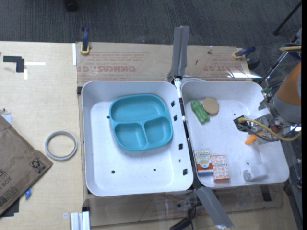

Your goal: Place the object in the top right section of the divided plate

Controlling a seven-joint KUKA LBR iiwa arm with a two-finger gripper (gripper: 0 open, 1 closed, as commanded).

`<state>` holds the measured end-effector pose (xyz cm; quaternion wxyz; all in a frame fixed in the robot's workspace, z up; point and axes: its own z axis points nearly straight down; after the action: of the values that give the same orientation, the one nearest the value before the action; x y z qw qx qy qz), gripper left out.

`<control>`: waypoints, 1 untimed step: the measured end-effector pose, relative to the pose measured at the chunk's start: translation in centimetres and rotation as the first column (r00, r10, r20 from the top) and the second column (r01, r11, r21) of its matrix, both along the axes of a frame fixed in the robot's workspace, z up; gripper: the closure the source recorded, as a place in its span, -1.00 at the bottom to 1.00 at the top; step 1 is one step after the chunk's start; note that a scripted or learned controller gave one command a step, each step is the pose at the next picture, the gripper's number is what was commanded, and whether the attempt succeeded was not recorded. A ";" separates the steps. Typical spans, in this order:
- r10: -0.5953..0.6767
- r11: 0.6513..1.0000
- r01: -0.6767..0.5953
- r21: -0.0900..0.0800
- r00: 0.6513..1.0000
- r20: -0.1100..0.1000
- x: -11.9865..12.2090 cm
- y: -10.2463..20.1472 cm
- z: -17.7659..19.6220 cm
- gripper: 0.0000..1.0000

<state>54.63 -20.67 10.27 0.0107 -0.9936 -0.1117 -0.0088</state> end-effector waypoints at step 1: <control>0.088 0.996 -0.088 -0.007 0.996 0.009 -5.6 -0.2 0.0 1.00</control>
<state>49.02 -20.89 10.28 0.0072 -0.9877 -0.1556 -0.0124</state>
